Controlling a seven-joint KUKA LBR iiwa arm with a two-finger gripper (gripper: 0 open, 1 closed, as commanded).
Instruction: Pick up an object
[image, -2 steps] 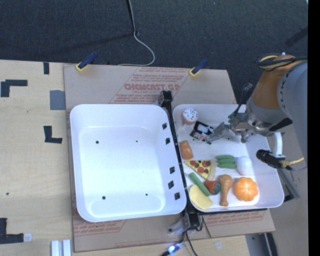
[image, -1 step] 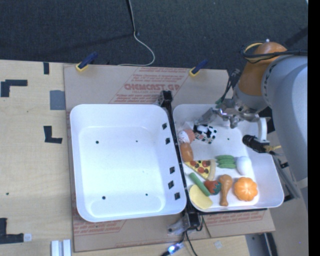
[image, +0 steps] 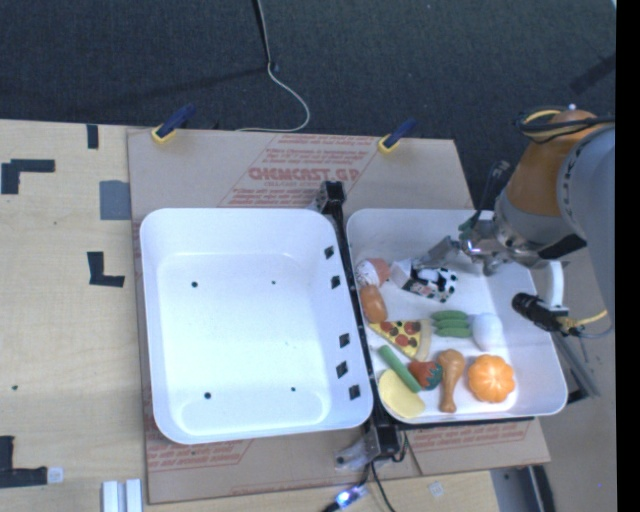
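Down at the near edge of the worktop (image: 60, 330), the right bin (image: 520, 405) holds all the toy food, crowded into its front half. Closest to me are a yellow banana-like piece (image: 400, 398), a chicken drumstick (image: 451, 377) and an orange (image: 491, 379), the drumstick lying just beside the orange on its left. A green stick with a red end (image: 412, 372) lies between the yellow piece and the drumstick. Behind these sit a pizza slice (image: 402, 334), a green pea pod (image: 451, 322) and a small white egg-like piece (image: 487, 327) (the egg is just beside the pod, to its right). Farther back along the bin's left wall are a sausage-like orange piece (image: 373, 301) and a pale round piece (image: 372, 271) touching it.

A black-and-white cow figure (image: 431, 283) stands alone near the middle of the right bin, behind the pea pod. The gripper (image: 462, 250) hangs just above and behind the cow, tilted toward it from the right; I cannot tell how its fingers are set, as the metal parts blur together there. Nothing is plainly between them.

The left bin (image: 240, 320) lies alongside, its wall touching the right bin's. Both rest on a cardboard sheet (image: 290, 170) held by two blue-and-yellow clamps (image: 172, 122) at the far edge. A thin cable (image: 285, 85) loops over the dark floor beyond.
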